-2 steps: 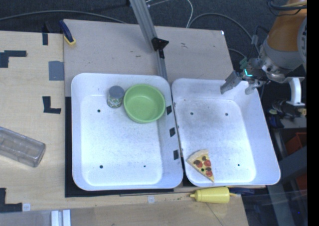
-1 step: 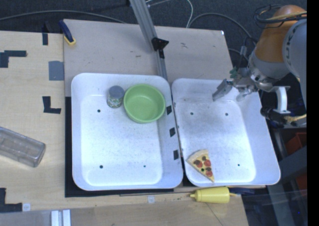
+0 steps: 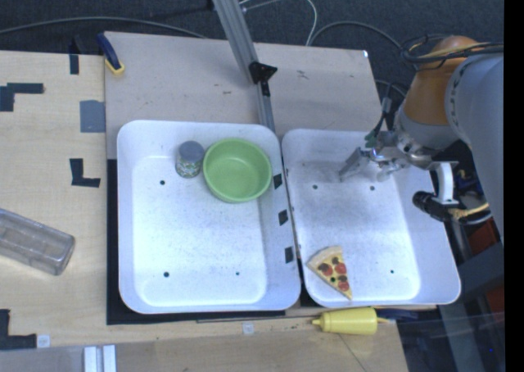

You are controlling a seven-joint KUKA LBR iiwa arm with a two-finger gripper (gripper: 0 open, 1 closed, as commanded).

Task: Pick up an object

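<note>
Overhead slanted view of a bench (image 3: 205, 75) bearing two shallow white bins side by side. The left bin (image 3: 147, 280) holds a green bowl (image 3: 237, 170) at its far edge, near the bin's right wall, and a small grey-lidded can (image 3: 189, 159) standing upright just to the left of the bowl, touching or almost touching its rim. The right bin (image 3: 434, 280) holds a toy pizza slice (image 3: 332, 268) lying flat in its near left corner, its crust toward the left wall and its tip pointing to the near side.

The grey arm (image 3: 483, 108), with its orange band (image 3: 430, 88) above the wrist, reaches in from the right over the far part of the right bin. The gripper (image 3: 352, 167) hangs low at the far end of that bin, its fingers (image 3: 350, 165) pointing toward the left; nothing lies between them, and how far apart they stand cannot be told at this resolution. The pizza slice lies well apart from the gripper, on the near side of the same bin.

Outside the bins, a yellow bottle (image 3: 348, 321) lies on its side along the near edge of the right bin. A clear plastic container (image 3: 33, 241) lies on the wooden surface at far left. A grey metal pole (image 3: 233, 22) runs from the top of the view down to the gap between the two bins.
</note>
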